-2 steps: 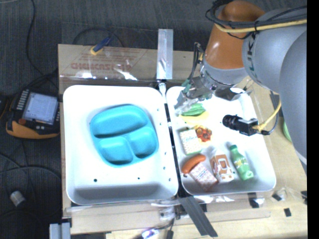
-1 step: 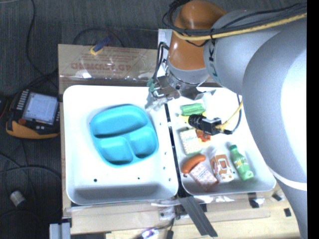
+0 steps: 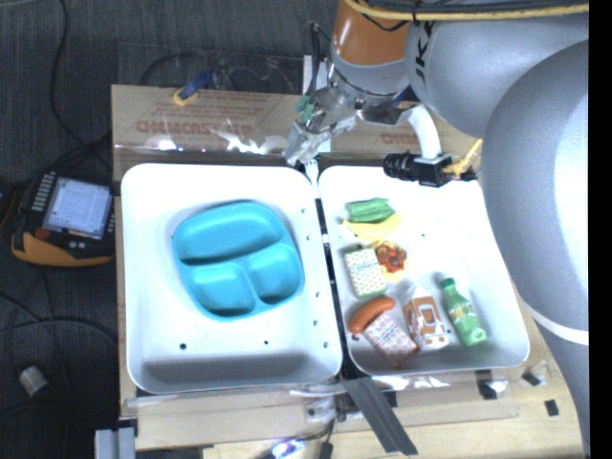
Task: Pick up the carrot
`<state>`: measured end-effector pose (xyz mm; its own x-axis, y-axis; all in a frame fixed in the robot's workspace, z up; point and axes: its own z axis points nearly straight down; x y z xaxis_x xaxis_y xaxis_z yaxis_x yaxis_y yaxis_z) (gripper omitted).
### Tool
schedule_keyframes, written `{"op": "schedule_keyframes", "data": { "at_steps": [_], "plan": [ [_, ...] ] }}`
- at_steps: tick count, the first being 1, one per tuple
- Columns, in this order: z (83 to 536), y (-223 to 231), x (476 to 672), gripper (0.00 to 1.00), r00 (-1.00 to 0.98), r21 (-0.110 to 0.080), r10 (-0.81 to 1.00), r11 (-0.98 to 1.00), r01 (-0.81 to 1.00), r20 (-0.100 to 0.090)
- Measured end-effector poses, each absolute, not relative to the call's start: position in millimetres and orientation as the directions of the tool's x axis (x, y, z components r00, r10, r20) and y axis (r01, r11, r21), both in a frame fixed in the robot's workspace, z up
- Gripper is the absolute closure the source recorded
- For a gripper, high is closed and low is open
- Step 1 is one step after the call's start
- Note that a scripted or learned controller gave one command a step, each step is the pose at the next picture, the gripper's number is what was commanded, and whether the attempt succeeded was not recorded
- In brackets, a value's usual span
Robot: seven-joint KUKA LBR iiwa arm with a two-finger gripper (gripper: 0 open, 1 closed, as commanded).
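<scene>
The carrot (image 3: pixel 371 312), a short orange stick, lies in the right bin (image 3: pixel 497 256) near its front left, between a checkered packet (image 3: pixel 363 271) and a red-and-white pouch (image 3: pixel 390 338). My gripper (image 3: pixel 306 144) hangs over the back rim where the two bins meet, far behind the carrot and well apart from it. Nothing shows in the gripper. The grey arm with its orange band (image 3: pixel 373 27) covers the top right of the view.
A blue compartment tray (image 3: pixel 239 256) sits in the left bin (image 3: pixel 143 333). The right bin also holds a green vegetable (image 3: pixel 369 209), a yellow piece (image 3: pixel 375 228), a red-orange item (image 3: pixel 389 254), a small carton (image 3: pixel 426 321) and a green bottle (image 3: pixel 462 311).
</scene>
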<state>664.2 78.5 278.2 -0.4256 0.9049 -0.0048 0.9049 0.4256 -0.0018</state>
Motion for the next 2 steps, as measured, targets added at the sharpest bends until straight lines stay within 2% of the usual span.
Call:
{"op": "schedule_keyframes", "data": {
  "at_steps": [1,2],
  "plan": [
    [278.2,78.6,664.2,0.0,-0.426,-0.002,0.905,0.426,0.905,-0.005],
    [287.3,78.2,664.5,1.0,-0.426,-0.004,0.905,0.426,0.905,-0.009]
  ]
}}
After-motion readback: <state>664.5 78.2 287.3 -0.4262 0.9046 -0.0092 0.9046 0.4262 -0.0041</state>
